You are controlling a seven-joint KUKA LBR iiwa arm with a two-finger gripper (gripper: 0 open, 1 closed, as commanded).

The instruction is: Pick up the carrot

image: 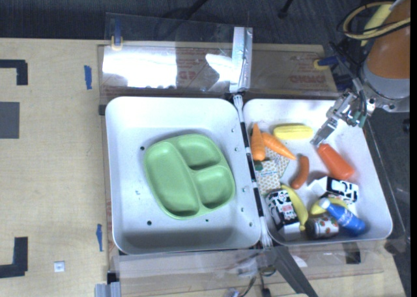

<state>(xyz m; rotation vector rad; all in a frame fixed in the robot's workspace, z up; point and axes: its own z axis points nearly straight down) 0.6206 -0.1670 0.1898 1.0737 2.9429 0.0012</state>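
Observation:
The carrot is a slim orange tapered piece lying at a slant in the upper left part of the right bin, just below a yellow block. A second, stubbier orange tapered piece stands right beside it against the bin's left wall. My gripper hangs over the upper right part of that bin, open, with nothing between its fingers. It is to the right of the carrot and apart from it, above an orange-red oblong.
The right bin also holds a brown sausage, a banana, two cow-patterned cartons, a blue bottle and a can. The left bin holds a green divided plate.

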